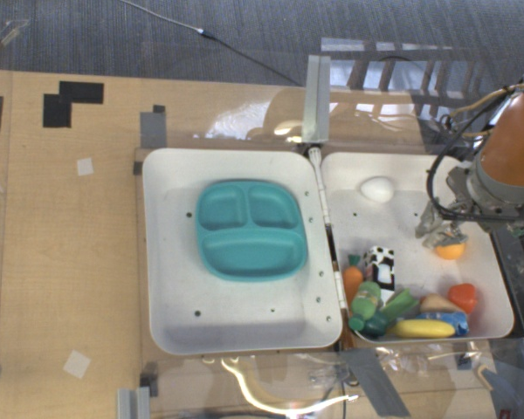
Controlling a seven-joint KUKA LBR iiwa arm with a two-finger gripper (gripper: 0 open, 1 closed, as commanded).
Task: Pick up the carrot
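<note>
R bin (402, 168) | arm reaches from right, jaws (442, 230) low over orange ball (451, 250) | grip state unclear | carrot (353, 281) apart

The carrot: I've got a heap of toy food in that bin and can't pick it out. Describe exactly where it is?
Look in the right-hand bin, at the pile against its near left wall beside the divider. The carrot is the small orange piece at the pile's upper left, just left of the black-and-white cow toy and above the green vegetables. Unlike the round orange fruit by the gripper, it is elongated.
</note>
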